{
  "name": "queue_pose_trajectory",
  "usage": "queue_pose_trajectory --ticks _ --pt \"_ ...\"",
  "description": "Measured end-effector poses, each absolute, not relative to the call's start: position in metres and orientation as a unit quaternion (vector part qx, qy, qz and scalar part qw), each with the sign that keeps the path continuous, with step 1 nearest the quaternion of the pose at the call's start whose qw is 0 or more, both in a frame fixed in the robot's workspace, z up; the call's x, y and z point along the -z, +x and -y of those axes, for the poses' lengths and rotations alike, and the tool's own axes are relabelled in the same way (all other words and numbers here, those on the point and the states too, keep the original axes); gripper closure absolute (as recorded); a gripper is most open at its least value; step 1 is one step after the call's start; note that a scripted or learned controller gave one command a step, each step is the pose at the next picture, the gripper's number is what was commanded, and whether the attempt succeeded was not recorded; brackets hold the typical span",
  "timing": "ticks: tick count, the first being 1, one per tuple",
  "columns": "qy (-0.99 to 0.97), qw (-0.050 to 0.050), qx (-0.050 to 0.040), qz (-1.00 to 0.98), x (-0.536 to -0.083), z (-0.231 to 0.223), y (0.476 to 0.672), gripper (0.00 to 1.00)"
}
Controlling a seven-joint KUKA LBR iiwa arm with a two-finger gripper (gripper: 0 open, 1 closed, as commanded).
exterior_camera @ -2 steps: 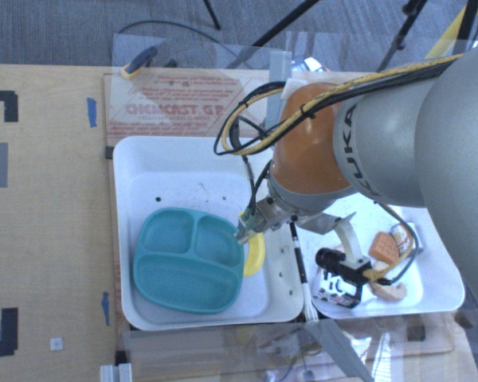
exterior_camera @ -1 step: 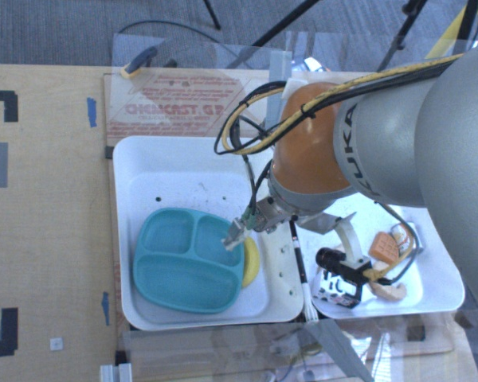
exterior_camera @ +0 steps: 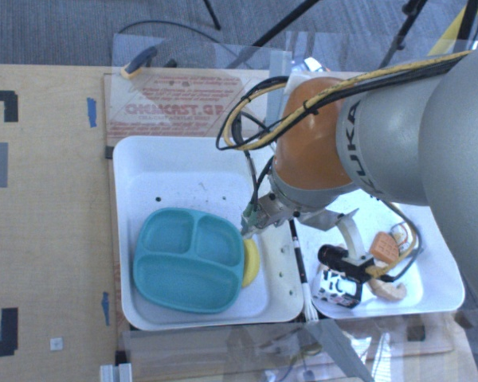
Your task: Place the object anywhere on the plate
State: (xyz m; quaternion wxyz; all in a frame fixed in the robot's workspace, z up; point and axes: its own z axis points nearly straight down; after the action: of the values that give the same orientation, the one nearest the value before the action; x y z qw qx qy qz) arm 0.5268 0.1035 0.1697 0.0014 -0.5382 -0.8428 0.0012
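Left shallow white bin [exterior_camera: 183, 161]: a teal three-compartment plastic plate [exterior_camera: 190, 259] is lying at the bin's 6 o'clock, its lower edge near the front wall; bare floor is lying open from 9 through 12 to 2 o'clock.

Yellow curved banana-like object [exterior_camera: 252, 263]: it is resting at the plate's 3 o'clock, touching the rim, mostly off the plate, wedged between plate and right wall.

Two-finger gripper [exterior_camera: 252, 220]: it is hanging at the plate's 2 o'clock, just above the yellow piece; finger spacing cannot be told.

Right shallow white bin [exterior_camera: 442, 281]: it is holding an orange waffle-patterned piece [exterior_camera: 385, 249], a tan rounded piece [exterior_camera: 389, 290] and a black-and-white cup-like item [exterior_camera: 338, 285], crowded toward 6 o'clock.
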Motion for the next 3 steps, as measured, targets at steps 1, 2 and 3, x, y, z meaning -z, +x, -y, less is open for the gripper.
queue_pose_trajectory --ticks 1,2,3 --pt "-0.69 0.002 -0.0024 0.724 -0.182 -0.086 0.479 1.0" --pt "-0.842 0.0 -0.0018 0.539 -0.191 -0.067 0.482 1.0" --pt "-0.825 0.0 -0.0021 0.565 -0.298 -0.16 0.524 1.0"
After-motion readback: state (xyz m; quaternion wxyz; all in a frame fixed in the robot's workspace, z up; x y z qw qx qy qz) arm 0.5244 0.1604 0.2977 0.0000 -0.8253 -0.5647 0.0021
